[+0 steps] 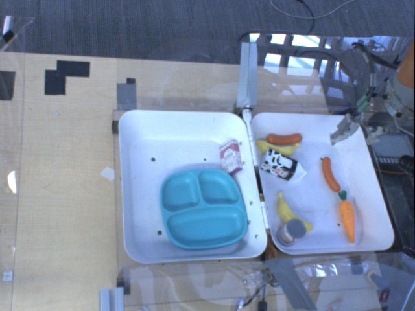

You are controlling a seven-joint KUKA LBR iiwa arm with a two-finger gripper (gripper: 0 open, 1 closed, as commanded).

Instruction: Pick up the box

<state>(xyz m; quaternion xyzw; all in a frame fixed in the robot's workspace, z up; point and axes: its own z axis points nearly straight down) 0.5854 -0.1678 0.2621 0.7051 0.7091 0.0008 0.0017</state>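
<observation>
A: Where's the box?
B: The box (231,156), a small red and white carton, sits in the left bin (139,173), tilted against its right wall near the divider, just above the upper right corner of the blue divided plate (203,207)

A: And the gripper?
B: The gripper (342,129) hangs over the far right corner of the right bin (379,199), well apart from the box. Nothing is between its fingers; whether the jaws are apart or together, I cannot tell

A: What else lies in that bin?
B: A black and white patterned carton (281,164) beside a banana (262,146), a sausage (284,138) above them, another sausage (331,174), a carrot (348,219), a second banana (286,209) and a small can (290,232) near the front
</observation>
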